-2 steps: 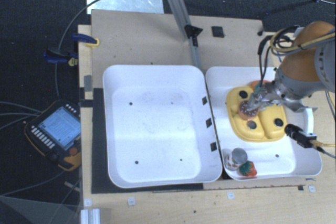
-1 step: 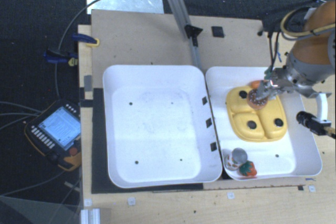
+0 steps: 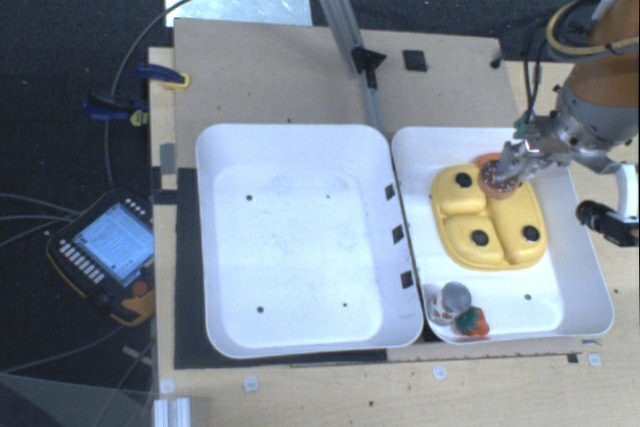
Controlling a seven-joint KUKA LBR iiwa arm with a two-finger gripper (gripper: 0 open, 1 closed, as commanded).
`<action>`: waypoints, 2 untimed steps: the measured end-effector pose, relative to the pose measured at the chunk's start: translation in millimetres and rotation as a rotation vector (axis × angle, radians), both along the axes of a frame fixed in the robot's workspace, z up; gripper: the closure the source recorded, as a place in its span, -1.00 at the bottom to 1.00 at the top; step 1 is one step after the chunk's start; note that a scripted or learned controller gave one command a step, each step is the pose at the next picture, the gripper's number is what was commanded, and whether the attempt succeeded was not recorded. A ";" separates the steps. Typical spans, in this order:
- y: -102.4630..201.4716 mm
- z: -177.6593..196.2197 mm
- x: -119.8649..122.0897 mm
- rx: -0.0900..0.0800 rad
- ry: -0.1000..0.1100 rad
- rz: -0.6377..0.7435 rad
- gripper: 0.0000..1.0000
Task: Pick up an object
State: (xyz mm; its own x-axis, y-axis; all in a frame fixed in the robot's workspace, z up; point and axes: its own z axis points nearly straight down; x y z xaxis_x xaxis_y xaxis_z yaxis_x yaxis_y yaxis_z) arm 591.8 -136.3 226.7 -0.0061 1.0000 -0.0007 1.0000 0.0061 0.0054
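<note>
The tool [image 3: 503, 172] is hovering over the upper edge of the yellow object [image 3: 487, 219] in the right bin [image 3: 585, 300]; whether it is gripping anything, I cannot tell. Small items [image 3: 460, 307] are lying in that bin's near-left corner, beside the left bin [image 3: 225, 315].

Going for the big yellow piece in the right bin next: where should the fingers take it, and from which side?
A judgement: the yellow object lies flat and broad, three rounded lobes with grooves between. Come straight down and pinch across one lobe, likely the near-left one, which lies clear of the gripper and the small items in the bin's corner.
</note>
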 end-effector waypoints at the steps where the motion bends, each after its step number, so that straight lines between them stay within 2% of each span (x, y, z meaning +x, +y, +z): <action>1: 0.2 24.9 1.3 0.000 0.001 0.000 1.00; 2: 52.3 31.5 -0.5 0.003 0.003 0.004 1.00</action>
State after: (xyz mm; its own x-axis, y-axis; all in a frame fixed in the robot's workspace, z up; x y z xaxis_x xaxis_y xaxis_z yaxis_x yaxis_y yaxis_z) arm 591.3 -84.0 258.2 -0.0103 0.9999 0.0022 0.9999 0.0102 0.0028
